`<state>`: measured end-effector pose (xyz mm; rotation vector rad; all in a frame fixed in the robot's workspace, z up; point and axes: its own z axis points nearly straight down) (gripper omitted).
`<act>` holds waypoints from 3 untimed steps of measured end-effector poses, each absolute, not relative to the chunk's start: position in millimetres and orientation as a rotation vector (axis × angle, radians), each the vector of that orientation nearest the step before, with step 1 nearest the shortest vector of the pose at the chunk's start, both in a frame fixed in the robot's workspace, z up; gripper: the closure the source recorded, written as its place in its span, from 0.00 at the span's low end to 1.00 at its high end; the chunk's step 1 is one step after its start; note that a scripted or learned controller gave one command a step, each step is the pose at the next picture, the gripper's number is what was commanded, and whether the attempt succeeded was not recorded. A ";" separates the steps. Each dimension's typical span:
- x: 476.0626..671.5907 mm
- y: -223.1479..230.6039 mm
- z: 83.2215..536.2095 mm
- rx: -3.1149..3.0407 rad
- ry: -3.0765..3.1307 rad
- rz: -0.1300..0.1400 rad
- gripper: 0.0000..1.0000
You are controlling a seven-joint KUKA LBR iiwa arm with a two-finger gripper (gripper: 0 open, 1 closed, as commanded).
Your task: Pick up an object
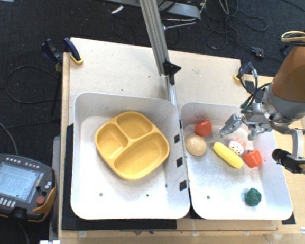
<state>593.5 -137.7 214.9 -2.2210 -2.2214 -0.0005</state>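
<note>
Gripper (pixel 242 130) hovering over the right bin (pixel 273 201), fingers spread apart and holding nothing.

It is hanging above the cluster of toy food: a white dotted piece (pixel 237 147) is lying right beneath it, the yellow corn (pixel 228 154) is touching that piece at its 7 o'clock, an orange piece (pixel 253 158) is sitting at its 4 o'clock. A red piece (pixel 204 128) and a tan ball (pixel 196 146) are lying off toward 9 o'clock, a green lump (pixel 252 196) well apart at 5 o'clock. The white piece is looking light, hard and smooth, likely slippery; I'm judging a pinch across its narrow middle safest, though neighbours are crowding it. The yellow tray (pixel 133 145) is sitting in the left bin (pixel 82 192).
</note>
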 end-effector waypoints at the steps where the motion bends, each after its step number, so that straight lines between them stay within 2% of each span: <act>1: 647.1 -133.1 329.0 -2.223 -2.235 -0.010 0.00; 2: 654.2 -205.6 279.3 -2.227 -2.214 0.005 0.00; 3: 656.2 -201.3 293.3 -2.221 -2.228 0.000 1.00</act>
